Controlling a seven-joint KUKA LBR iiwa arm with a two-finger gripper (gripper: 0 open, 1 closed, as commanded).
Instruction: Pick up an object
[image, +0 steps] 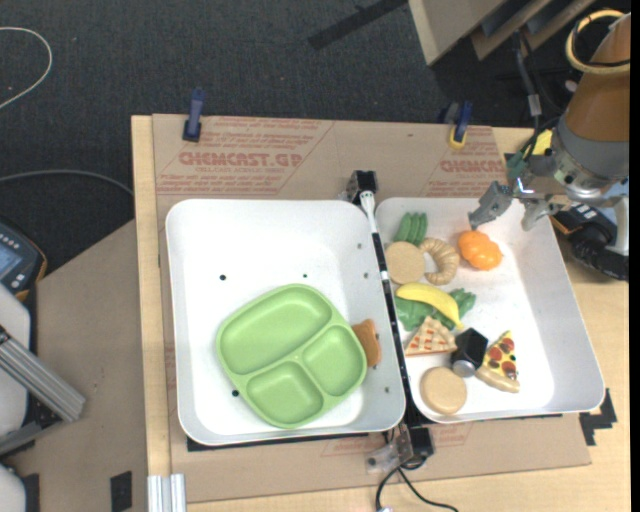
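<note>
We're in the approach step: grey two-finger gripper (508, 207) hovers, jaws spread wide and empty, at one o'clock from the round orange plastic fruit (480, 250). Next we'd need to drop over it.

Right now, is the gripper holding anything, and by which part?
Nothing is held. The gripper hangs over the right bin, fingers spread with nothing between them, just right of the orange.

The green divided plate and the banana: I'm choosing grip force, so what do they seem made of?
The green divided plate looks like moulded plastic, smooth and slightly satin: uniform colour, rounded compartment ridges. The banana looks like toy plastic or rubber: flat, even yellow with a soft sheen. Whether it is hard or squashy cannot be told.
</note>
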